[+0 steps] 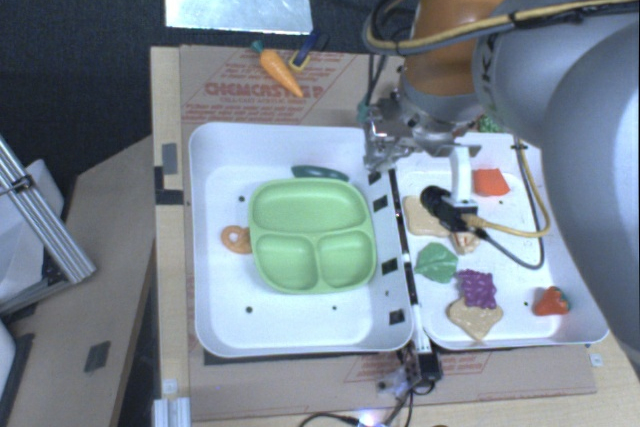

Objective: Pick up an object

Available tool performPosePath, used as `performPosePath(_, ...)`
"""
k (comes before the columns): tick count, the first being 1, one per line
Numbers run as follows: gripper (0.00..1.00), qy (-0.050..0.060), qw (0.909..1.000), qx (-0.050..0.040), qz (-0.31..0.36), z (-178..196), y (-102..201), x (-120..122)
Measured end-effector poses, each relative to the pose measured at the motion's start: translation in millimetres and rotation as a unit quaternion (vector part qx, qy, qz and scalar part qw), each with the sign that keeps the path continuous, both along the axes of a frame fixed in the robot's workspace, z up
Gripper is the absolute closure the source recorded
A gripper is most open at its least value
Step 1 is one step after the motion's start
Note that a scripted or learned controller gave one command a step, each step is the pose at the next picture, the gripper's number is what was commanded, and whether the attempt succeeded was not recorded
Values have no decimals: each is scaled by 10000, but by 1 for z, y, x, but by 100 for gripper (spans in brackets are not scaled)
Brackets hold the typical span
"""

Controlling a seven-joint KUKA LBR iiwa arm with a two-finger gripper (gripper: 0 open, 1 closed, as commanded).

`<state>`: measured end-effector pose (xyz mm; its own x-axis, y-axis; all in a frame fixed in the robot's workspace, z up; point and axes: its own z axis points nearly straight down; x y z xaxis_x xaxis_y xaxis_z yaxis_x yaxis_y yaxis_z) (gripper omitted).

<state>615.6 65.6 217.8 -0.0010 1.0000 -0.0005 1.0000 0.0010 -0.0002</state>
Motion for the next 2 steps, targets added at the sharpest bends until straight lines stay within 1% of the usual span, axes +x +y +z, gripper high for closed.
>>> performPosePath(1, 100, -11, 10000, 2, 13, -3, 3, 5)
performPosePath(2, 100, -11, 10000, 6, 2, 10, -1, 0)
